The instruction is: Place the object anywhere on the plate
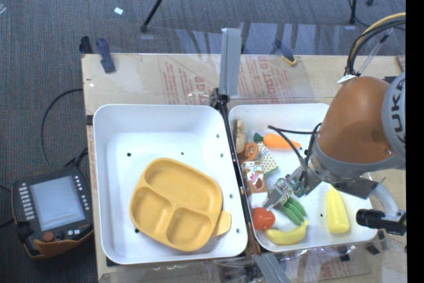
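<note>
On the wooden worktop [165, 79] two shallow white bins sit side by side. The left white bin [112, 136] carries a yellow plastic plate with three compartments [177, 203], lying flat and turned at a slant, its small tab pointing toward the divide between the bins. The right white bin [301, 113] holds a scatter of toy food: an orange plastic carrot [279, 141] near the far side, a small printed food packet [254, 177] by the inner wall, a red toy tomato [263, 218] at the near inner corner, a curved yellow banana [287, 234] along the near wall, a green pea pod [294, 209] just above the banana, and a pale yellow corn-shaped piece [336, 210] to the right. The grey arm with its orange band [358, 119] reaches in over this bin, and the tool [281, 193] is low among the toys, just beside the green pod and the packet. Whether the tool is wide, narrow or gripping anything cannot be told. All the toy pieces lie in the right bin, well apart from the plate.
</note>
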Action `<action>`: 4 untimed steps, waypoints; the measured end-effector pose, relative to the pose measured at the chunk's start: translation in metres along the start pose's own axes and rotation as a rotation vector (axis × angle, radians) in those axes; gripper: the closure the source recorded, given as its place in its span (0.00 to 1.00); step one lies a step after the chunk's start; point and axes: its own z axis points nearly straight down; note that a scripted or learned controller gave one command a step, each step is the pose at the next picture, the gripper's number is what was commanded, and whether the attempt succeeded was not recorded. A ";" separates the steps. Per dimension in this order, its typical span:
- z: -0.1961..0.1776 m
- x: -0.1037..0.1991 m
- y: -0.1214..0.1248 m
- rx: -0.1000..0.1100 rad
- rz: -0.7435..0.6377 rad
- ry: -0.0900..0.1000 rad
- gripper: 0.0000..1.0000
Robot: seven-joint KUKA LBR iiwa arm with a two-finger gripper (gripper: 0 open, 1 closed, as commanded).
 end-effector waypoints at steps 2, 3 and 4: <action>0.000 0.000 0.000 0.000 0.000 0.000 0.00; 0.000 0.000 0.000 0.000 0.000 0.000 0.00; 0.000 0.000 0.000 0.000 0.000 0.000 0.00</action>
